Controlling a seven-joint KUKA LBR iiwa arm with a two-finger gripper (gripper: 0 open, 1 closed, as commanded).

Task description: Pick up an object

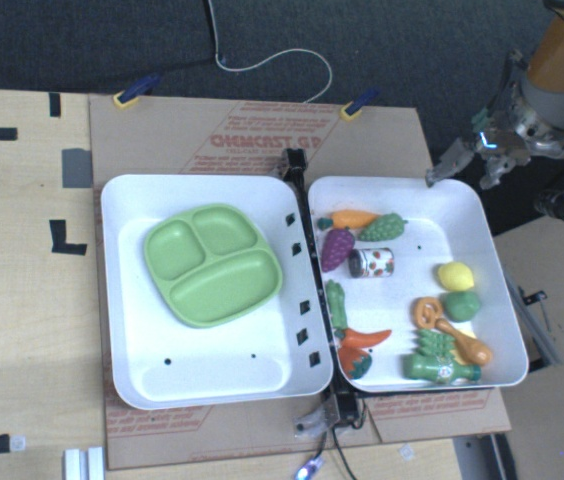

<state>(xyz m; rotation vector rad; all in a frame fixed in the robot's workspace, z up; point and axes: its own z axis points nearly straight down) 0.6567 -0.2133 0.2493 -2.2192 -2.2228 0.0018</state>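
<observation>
- Your gripper (pixel 459 163) hangs over the right bin's (pixel 497 268) far right corner; I cannot tell how it's set.
- Toy foods, including a lemon (pixel 455 276) and purple grapes (pixel 337 248), lie in that bin.
- The left bin (pixel 122 288) holds a green tray (pixel 213 264).

A green divided plate (pixel 213 265) lies in the left bin (pixel 122 208); cardboard (pixel 252 133) underlies both bins.

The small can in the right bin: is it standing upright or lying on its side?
On its side. The small can shows its long side and label from above, lying beside the purple grapes.
</observation>
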